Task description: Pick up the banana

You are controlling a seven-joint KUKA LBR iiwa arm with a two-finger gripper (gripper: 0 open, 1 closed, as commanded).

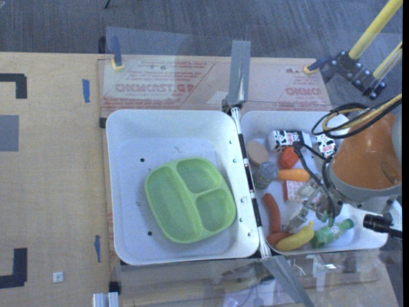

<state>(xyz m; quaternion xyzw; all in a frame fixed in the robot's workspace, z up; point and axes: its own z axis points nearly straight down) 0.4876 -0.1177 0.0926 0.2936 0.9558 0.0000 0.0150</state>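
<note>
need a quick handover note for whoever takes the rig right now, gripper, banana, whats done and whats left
Gripper: low in the right bin, just above the banana; whether it is open or shut cannot be told from this view.
Banana: lies at the near edge of the right bin, between a red sausage and a green bottle. It is on the bin floor, not seen between the fingers.
Left bin holds a green divided plate.
Done: arm brought over the banana.
Left: grasp it and lift it out.
</note>
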